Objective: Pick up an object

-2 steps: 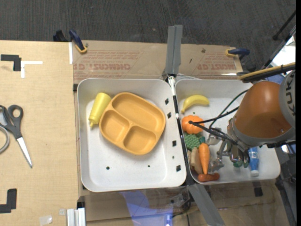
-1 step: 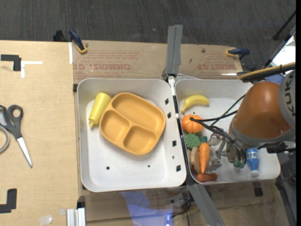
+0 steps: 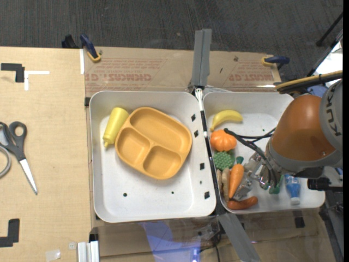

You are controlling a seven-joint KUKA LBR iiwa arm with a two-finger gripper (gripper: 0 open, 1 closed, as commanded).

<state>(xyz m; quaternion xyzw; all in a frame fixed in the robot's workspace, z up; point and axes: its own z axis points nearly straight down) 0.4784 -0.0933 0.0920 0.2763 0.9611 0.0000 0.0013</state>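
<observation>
While gripper (image 3: 252, 180) hovers beside carrot (image 3: 235, 180) in right bin (image 3: 256, 111); finger state unclear.

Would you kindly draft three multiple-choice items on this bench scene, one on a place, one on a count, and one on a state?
1. Where does the banana lie?
A. on the yellow tray
B. in the right bin, near its top left corner
C. beside the scissors

2. How many compartments does the yellow divided tray have?
A. two
B. three
C. five

3. How does the yellow bottle rest?
A. standing upright
B. lying on its side against the tray
C. hanging from the gripper

Answers: 1 B, it lies above the small pumpkin by the divider. 2 B, one long section and two smaller ones show. 3 B, it lies in the left bin along the tray's left edge.
</observation>
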